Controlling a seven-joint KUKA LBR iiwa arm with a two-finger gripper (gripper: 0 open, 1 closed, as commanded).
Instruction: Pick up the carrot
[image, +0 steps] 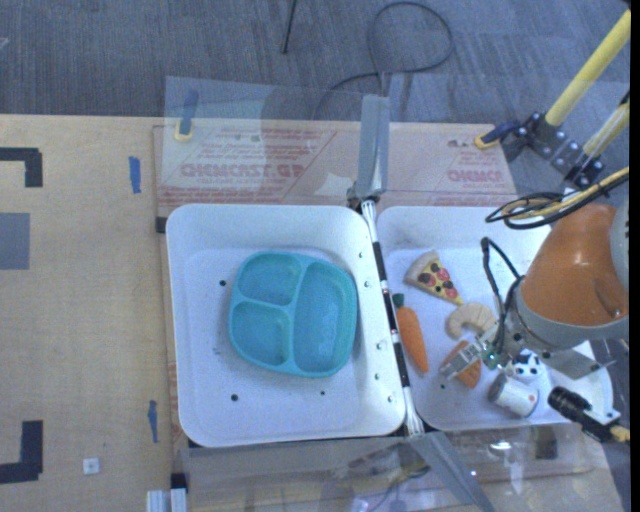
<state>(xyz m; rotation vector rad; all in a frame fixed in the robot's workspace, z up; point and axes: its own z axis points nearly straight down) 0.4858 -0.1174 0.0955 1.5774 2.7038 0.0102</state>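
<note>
The carrot (411, 339), orange with a green top, lies lengthwise in the right bin (440, 405), close to that bin's left wall. My gripper (464, 360) hangs low over the same bin, a short way to the right of the carrot's lower end and apart from it. A small orange piece (470, 377) sits right at the gripper's tip; whether it is held is unclear. The orange band of the arm (575, 280) covers the bin's right side.
A pizza slice toy (433, 274) and a tan curved pastry (470, 318) lie above the gripper. A white cup (513, 396) and a black-and-white item (529, 368) sit under the wrist. The left bin (200, 400) holds a teal divided plate (293, 312).
</note>
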